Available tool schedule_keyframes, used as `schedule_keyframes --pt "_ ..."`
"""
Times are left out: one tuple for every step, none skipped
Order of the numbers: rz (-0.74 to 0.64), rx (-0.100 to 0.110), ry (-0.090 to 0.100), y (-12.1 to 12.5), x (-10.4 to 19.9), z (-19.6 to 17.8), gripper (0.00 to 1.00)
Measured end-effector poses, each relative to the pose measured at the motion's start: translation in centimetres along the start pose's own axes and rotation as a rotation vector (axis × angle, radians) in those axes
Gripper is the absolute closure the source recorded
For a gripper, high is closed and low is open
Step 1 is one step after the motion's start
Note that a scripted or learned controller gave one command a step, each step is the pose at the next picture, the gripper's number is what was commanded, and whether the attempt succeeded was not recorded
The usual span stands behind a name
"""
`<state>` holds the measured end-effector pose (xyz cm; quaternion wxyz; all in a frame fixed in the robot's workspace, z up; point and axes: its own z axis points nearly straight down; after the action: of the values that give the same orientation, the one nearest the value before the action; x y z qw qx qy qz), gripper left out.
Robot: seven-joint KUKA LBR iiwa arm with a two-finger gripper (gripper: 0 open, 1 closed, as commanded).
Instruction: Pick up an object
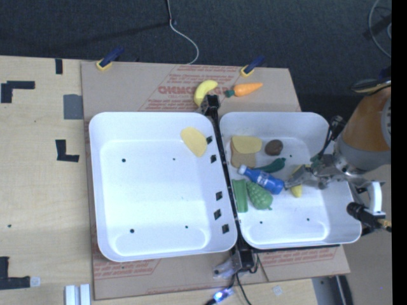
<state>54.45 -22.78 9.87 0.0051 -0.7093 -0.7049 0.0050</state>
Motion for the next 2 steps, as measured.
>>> schedule_keyframes --pt "-0.011 -0.013 0.0 4.3 2.6 1.5 0.0" --pt "-0.009 -0.015 0.0 4.2 2.5 0.3 1.0"
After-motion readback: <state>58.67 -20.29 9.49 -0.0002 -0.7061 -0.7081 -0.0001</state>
